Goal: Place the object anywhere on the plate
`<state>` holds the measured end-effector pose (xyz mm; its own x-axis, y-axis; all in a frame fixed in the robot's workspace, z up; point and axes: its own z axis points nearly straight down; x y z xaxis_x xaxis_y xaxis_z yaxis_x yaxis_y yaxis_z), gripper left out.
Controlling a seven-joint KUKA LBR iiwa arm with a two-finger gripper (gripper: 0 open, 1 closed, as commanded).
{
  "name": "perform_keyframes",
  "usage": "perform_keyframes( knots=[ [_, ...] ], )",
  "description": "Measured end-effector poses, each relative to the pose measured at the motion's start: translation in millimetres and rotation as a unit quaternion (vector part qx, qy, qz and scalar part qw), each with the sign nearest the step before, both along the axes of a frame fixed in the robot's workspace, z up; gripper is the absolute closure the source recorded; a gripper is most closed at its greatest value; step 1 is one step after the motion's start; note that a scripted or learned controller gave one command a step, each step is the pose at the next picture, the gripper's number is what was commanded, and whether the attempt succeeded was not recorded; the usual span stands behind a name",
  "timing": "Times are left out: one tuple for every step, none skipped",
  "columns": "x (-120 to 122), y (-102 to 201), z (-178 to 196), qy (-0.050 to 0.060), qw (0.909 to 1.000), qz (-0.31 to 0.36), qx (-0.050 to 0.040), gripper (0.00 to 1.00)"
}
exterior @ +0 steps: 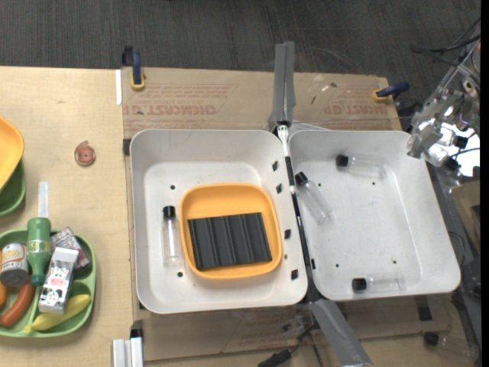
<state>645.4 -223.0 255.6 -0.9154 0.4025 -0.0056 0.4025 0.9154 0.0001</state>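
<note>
An orange plate [229, 194] sits in the left bin [153, 159]. A black ridged slab [229, 241] lies flat on the plate and covers most of its floor. A clear tube with a black cap [169, 234] lies on the bin floor just left of the plate. In the right bin [412, 228] lie three more clear capped tubes: one at the back [357, 161], one near the left wall [312, 197], one at the front [378, 284]. The arm's grey metal end [442, 132] hangs at the right edge, beyond the right bin's far right corner, away from all of these.
On the bench at left stand a green tray of toy food and bottles [46, 281], a yellow and green bowl stack [8, 167] and a small pink disc [85, 154]. Clamps [134, 67] hold the cardboard behind the bins. A metal bar [284, 82] runs between the bins.
</note>
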Motion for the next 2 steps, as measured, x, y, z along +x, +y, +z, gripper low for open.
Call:
perform_keyframes(
  knots=[
    [0.2,0.3,0.1,0.0,1.0,0.0,0.0005,0.0],
    [-8.3,1.0,75.9,0.0,0.9929,0.119,0.0,0.0]
  ],
)
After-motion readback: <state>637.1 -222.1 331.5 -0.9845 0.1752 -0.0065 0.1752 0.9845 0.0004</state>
